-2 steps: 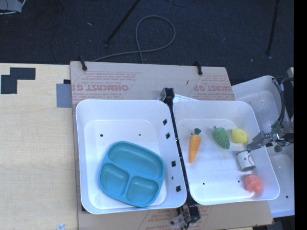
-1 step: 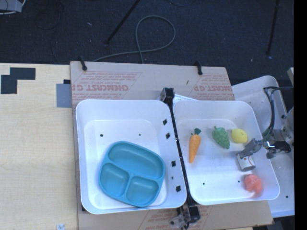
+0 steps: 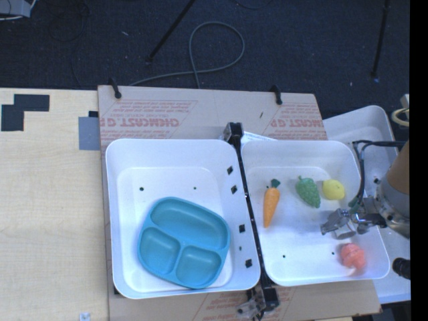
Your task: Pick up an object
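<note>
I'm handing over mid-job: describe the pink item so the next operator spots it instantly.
Look in the right-hand white bin, at its near right corner. The pink toy lies there, just below the pincer. It is the only pink, rounded piece; the carrot, green piece and lemon sit farther back.

Left bin (image 3: 124, 179): divided tray (image 3: 183, 241) toward near edge. Right bin (image 3: 301, 269): carrot (image 3: 270, 204) left, leafy vegetable (image 3: 308, 191) centre, lemon (image 3: 334, 189) right, pink item (image 3: 352, 256) near-right corner.
</note>
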`<state>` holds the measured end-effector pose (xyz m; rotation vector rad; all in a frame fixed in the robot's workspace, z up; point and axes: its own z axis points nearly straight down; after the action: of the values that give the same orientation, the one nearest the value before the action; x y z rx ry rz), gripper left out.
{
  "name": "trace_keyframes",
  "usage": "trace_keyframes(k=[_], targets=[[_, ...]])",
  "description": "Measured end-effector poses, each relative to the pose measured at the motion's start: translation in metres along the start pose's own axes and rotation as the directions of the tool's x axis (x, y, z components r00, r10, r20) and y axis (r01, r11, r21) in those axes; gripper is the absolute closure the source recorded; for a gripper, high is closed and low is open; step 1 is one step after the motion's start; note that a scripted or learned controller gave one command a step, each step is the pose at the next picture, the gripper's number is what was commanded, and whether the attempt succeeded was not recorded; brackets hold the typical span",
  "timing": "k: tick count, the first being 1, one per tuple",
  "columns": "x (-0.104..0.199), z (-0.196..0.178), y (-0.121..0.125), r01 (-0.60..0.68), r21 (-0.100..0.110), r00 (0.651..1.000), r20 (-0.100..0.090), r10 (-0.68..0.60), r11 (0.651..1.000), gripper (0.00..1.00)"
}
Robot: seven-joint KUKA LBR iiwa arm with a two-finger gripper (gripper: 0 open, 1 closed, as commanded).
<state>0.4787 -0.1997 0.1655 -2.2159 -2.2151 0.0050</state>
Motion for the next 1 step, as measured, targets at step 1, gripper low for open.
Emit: trace_keyframes(k=[1], targets=[[-0.0048,0.0493,0.0118,0.0,-0.012,1.0,0.005,0.0,1.0,0.0]])
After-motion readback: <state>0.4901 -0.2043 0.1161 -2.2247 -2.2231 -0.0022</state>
